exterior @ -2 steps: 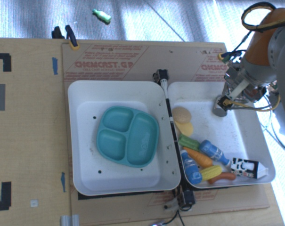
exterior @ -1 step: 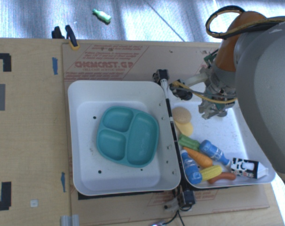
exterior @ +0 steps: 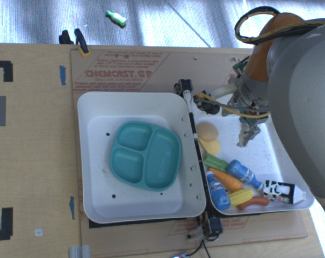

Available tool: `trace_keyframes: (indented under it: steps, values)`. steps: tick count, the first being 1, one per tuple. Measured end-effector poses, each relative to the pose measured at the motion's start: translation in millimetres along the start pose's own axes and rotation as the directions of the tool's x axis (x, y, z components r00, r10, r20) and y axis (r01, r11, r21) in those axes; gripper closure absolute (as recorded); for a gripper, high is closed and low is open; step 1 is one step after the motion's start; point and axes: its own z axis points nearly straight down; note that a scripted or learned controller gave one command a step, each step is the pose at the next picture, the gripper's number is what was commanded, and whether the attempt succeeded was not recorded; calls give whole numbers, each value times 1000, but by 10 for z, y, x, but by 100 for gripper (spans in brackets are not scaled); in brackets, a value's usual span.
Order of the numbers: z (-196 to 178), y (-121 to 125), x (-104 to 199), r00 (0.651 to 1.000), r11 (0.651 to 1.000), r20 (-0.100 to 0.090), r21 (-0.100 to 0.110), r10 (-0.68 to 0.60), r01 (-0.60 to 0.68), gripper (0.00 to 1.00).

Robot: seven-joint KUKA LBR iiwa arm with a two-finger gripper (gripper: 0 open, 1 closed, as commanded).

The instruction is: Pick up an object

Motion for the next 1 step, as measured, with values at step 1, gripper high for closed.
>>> trace_keyframes:
  steps: [1]
  values:
    - [6, -775, -744, 988, 988, 2, 1, -152, 152, 0]
